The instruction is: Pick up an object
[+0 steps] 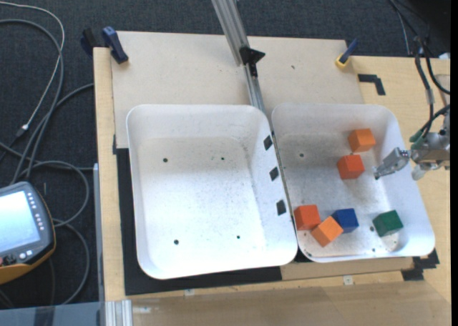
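Note:
The right bin [401, 131] holds several cubes. An orange cube [361, 139] and a red-orange cube [351, 166] lie in its far half. Along the near wall lie another red-orange cube [307, 216], an orange cube [328, 231], a blue cube [346, 219] and a green cube [388, 223]. My gripper [388, 164] reaches in over the bin's right rim, with its tip just right of the red-orange cube in the far half and apart from it. I see nothing held in it.
The left bin [143, 174] sits beside the right one on the wooden bench [186, 67]. A slanted metal rail [229, 17] runs from the top down to the gap between the bins. Cables hang at the far right [429, 81].

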